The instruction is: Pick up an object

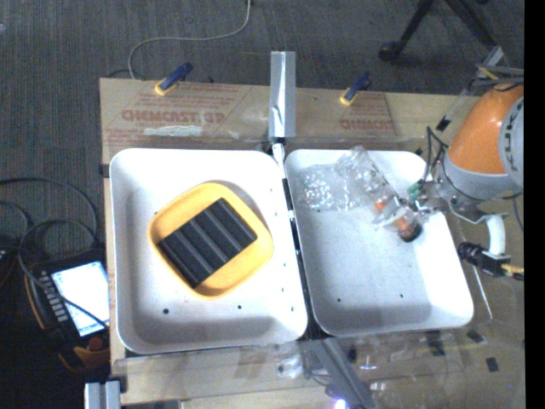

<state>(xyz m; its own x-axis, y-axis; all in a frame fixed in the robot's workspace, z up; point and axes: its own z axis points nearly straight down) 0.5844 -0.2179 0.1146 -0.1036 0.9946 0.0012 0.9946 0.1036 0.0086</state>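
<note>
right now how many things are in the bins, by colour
yellow with black ribbed top: 1, the yellow object in the left bin
clear plastic: 1, the crumpled clear piece in the right bin
total: 2
the gripper is over the right bin; what is at its tip is unclear

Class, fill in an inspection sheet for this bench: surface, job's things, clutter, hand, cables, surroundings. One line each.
Surface: two white bins, left bin and right bin, on a brown board.
Job's things: yellow tray with a black ribbed insert in the left bin; crumpled clear plastic wrapper in the right bin's far part.
Clutter: nothing seen.
Hand: hand low over the right bin's right side; finger state unclear.
Cables: white cable on the floor beyond the bench.
Surroundings: dark carpet, chair base, two clamps.
</note>
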